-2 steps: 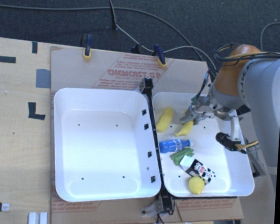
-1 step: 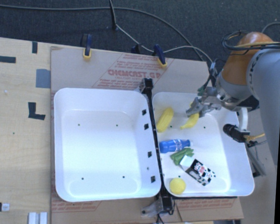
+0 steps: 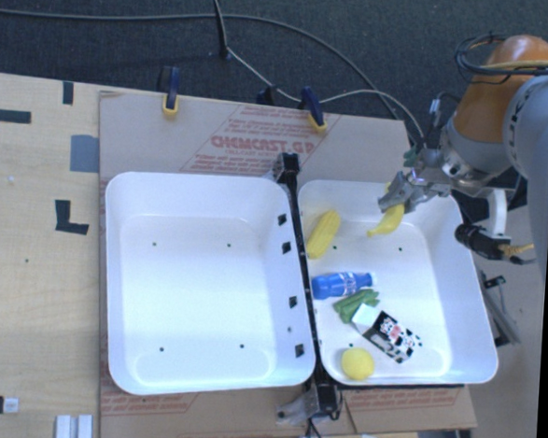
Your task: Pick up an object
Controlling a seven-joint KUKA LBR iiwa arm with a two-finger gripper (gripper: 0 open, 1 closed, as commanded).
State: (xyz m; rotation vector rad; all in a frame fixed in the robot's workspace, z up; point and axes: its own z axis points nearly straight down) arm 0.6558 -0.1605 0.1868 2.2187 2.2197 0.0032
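Note:
My gripper (image 3: 397, 200) hangs over the back of the right bin (image 3: 470, 302), shut on a small yellow banana (image 3: 386, 222) that points down and to the left from between the fingers. The grey arm with its orange band (image 3: 497, 84) reaches in from the upper right. On the bin floor lie a yellow corn cob (image 3: 323, 233) by the left wall, a blue bottle (image 3: 341, 285), a green item (image 3: 353, 304), a black and white box (image 3: 393, 334) and a yellow lemon (image 3: 358, 363).
The left bin (image 3: 195, 283) adjoins the right one along a black divider (image 3: 294, 262). Two clamps (image 3: 171, 92) hold the cardboard sheet at the back. A cable (image 3: 268, 35) runs across the dark floor behind the bench.

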